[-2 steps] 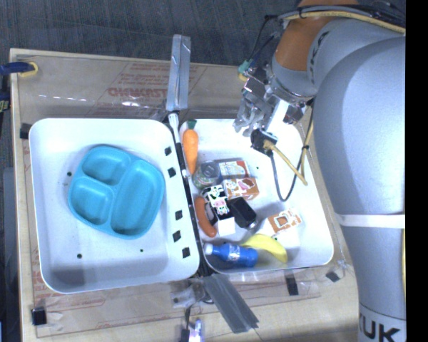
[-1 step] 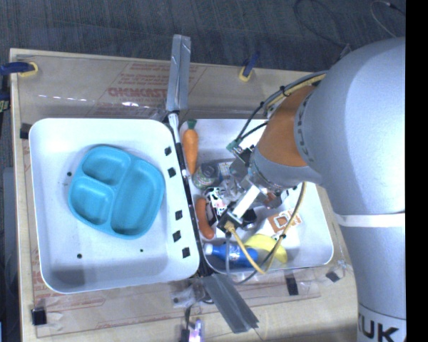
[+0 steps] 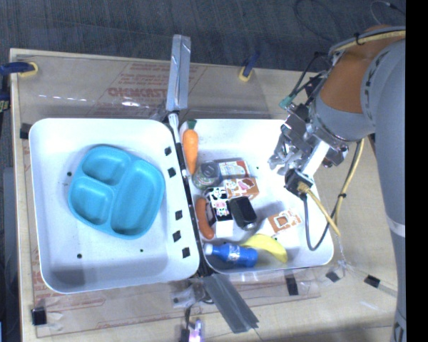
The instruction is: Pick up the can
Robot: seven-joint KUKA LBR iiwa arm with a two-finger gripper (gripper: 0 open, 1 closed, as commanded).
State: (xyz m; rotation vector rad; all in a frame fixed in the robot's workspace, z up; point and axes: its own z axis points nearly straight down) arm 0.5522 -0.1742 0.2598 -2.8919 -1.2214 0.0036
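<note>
The can [image 3: 222,170] lies on its side in the right bin [image 3: 271,130], left of the middle. Its silver end faces left and its printed label faces up. It rests just below the tip of an orange carrot [image 3: 190,150]. My gripper [image 3: 284,161] hangs over the right part of the same bin, about a can's length to the right of the can and not touching it. Nothing shows in its grasp.
Below the can lie small printed cards [image 3: 240,187], a black object [image 3: 242,211], a reddish sausage [image 3: 205,218], a blue bottle [image 3: 232,254] and a banana [image 3: 267,247]. Another card [image 3: 285,221] lies near the right wall. The left bin holds a blue divided tray [image 3: 116,189].
</note>
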